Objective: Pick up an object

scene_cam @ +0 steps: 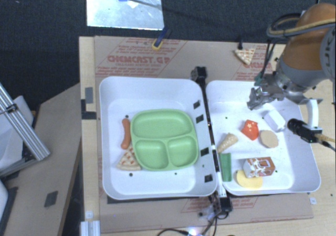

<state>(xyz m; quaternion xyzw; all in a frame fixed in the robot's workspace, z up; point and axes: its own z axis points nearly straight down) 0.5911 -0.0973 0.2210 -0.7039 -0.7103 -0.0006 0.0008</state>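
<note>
A: gripper [255, 98] state?
B: over right bin [310, 177], far edge; can't tell its state, nothing visibly held
A: counts?
B: right bin: seven items, red piece [250, 129] closest. Left bin [113, 125]: one green tray [163, 139], one sausage [126, 132], one pizza slice [128, 160]

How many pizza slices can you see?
2. One pizza slice lies in the left bin, beside the green tray. Another lies outside the bins, on the cardboard behind the right bin.

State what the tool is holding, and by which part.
Nothing visible is held: the tool hovers over the right bin's far end, apart from the objects.
</note>
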